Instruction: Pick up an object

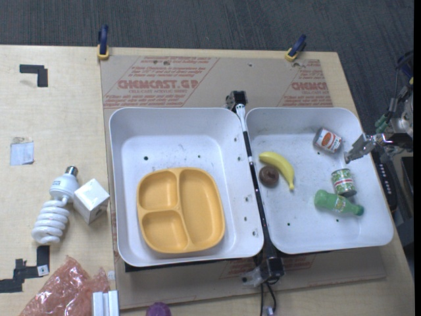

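With the jaws (360, 149) at the right bin's (283, 239) right rim, spread impossible to tell, could easily clip that wall. Can (327, 140) close by, near the rim's far corner: round, apt to roll or slip from a pinch.

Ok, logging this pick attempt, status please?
Gripper at right bin's far-right rim, holding nothing seen. Can nearest; banana, green bottle untouched. Path clear.
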`<state>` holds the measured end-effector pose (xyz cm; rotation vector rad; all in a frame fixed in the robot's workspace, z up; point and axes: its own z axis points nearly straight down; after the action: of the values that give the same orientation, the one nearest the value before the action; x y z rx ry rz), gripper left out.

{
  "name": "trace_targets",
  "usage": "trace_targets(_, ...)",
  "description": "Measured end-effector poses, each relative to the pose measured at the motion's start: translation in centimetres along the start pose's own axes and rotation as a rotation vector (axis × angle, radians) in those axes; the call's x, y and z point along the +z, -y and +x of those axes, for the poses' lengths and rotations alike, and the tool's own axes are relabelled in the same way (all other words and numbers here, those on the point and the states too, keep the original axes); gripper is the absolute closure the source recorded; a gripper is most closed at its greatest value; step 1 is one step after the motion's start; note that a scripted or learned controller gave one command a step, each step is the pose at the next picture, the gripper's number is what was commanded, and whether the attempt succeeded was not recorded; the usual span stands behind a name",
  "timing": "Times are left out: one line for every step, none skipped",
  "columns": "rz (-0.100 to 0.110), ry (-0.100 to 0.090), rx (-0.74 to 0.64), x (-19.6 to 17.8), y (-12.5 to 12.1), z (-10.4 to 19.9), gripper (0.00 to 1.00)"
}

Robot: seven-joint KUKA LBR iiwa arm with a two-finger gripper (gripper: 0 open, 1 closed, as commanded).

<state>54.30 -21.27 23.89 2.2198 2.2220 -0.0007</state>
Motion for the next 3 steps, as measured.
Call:
trace_targets(0.004,-0.008,0.0,13.9,3.2,-0.7,0.0)
trace_targets(0.0,-0.002,0.002,12.9,3.1,-0.9,1.0)
trace_targets(0.0,-0.004,0.001,12.9,3.0,-0.8,0.0)
